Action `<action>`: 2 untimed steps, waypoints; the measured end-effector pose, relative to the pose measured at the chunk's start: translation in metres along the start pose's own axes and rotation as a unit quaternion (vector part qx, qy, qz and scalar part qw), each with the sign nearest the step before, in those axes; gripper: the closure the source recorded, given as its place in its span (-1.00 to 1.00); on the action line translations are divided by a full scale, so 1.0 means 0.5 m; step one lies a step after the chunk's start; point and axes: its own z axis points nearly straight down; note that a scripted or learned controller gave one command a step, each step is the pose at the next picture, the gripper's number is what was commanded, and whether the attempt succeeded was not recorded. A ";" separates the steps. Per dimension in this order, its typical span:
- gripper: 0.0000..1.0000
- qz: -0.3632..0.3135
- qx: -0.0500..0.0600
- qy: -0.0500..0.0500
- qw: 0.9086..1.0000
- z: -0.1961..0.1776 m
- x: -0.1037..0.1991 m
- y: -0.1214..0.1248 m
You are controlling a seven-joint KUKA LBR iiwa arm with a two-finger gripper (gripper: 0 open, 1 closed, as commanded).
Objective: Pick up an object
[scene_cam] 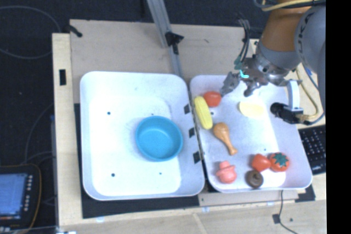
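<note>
The right bin [290, 161] holds several toy foods: a small red piece [212, 99], a yellow corn cob [203, 113], a tan drumstick [224, 137], a pale yellow slice [252, 109], a pink piece [226, 171], a brown ring [254, 178] and a red tomato [271, 162]. My gripper [241, 86] hangs over the far part of this bin with its two fingers spread apart, one finger [228, 85] near the red piece and the other above the pale slice. Nothing sits between them.
The left bin [98, 96] holds a blue bowl [158, 138]. A grey metal post [156, 0] slants up from between the bins at the back. A black keyboard [313, 148] lies at the right edge, and a small screen [16, 194] at lower left.
</note>
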 end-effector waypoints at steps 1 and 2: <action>-1.00 0.000 -0.004 0.000 1.000 -0.008 0.000 0.003; -1.00 0.003 -0.001 -0.002 1.000 0.099 0.005 -0.015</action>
